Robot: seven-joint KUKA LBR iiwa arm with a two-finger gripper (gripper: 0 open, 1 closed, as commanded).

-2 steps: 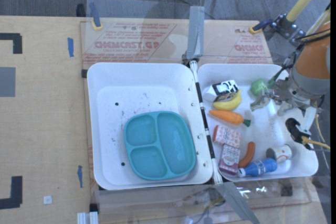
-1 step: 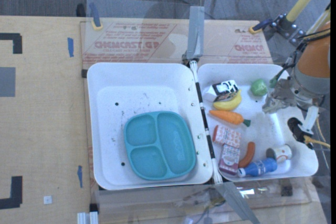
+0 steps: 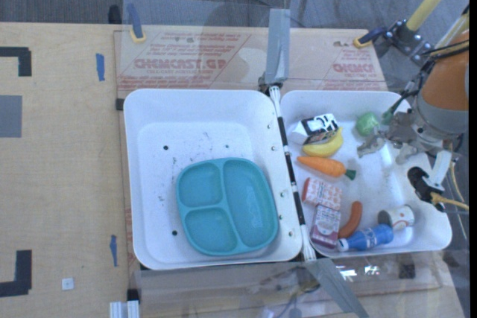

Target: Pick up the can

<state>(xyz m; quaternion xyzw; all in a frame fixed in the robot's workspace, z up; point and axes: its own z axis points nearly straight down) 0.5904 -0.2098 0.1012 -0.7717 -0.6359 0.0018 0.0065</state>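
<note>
Grey-metal gripper (image 3: 389, 147) is hanging over the right bin (image 3: 440, 238) toward its far right corner, near the green ball (image 3: 367, 123); whether it is spread or pressed together I cannot tell, and it is carrying nothing visible. Well apart from it, the can (image 3: 400, 217) is lying on its side by the bin's front right corner, just beside the blue bottle (image 3: 369, 238) and near the brown sausage (image 3: 350, 218). Risks, in my judgement: a rounded can lying flat is likely rolling away under contact, the crowding bottle is inviting a wrong grasp, and the nearby wall is limiting clearance.
</note>
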